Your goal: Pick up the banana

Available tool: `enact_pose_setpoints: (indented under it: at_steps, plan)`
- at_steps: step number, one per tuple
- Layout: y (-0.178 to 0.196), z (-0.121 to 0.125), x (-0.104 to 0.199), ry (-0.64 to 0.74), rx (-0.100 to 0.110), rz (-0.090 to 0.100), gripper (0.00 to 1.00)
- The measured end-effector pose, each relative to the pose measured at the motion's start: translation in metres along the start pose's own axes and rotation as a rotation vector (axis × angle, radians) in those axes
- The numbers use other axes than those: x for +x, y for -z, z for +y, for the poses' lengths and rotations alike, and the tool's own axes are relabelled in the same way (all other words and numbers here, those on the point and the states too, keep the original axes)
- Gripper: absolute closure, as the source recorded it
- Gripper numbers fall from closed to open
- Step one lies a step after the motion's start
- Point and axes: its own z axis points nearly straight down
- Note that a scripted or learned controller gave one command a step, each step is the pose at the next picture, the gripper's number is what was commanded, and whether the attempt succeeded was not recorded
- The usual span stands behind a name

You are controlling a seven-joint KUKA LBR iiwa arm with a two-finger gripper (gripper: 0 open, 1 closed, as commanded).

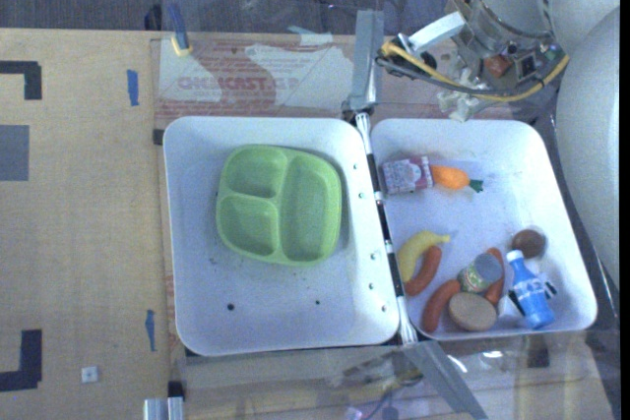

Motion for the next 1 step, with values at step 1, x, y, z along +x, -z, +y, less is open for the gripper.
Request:
enact_pose_setpoints:
  at_steps: [1]
  plan:
    - [-0.075,0.0666,-0.0183,-0.183,0.002,-0.002,1.0]
